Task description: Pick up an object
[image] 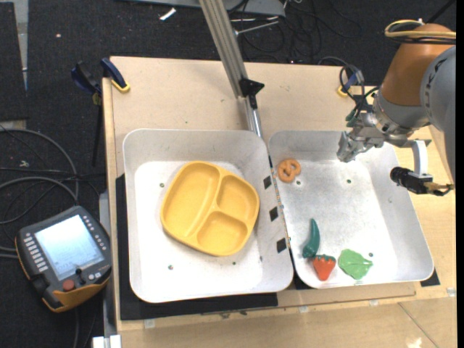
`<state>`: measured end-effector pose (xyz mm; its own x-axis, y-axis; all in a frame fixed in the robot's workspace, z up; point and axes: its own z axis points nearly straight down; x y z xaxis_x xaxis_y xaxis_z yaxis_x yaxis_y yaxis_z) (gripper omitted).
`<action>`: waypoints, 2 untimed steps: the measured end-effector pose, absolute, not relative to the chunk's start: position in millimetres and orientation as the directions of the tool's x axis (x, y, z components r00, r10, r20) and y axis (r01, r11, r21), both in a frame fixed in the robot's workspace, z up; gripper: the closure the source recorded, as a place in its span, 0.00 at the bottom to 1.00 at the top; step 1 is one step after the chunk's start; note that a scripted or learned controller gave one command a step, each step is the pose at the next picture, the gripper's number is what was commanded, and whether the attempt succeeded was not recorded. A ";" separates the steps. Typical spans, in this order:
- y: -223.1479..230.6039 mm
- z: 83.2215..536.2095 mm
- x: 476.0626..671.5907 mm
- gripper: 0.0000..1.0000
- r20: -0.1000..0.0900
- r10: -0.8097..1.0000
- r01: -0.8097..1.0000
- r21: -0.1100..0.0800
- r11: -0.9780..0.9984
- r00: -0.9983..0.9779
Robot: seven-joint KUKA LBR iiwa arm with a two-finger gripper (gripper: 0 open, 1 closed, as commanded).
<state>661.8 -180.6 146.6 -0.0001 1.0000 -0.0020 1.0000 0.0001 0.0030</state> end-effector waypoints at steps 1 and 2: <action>-182.0 193.2 670.7 1.00 -0.002 1.000 1.000 0.007 0.002 -0.002; -181.9 217.0 671.8 1.00 -0.001 1.000 1.000 0.005 0.002 -0.002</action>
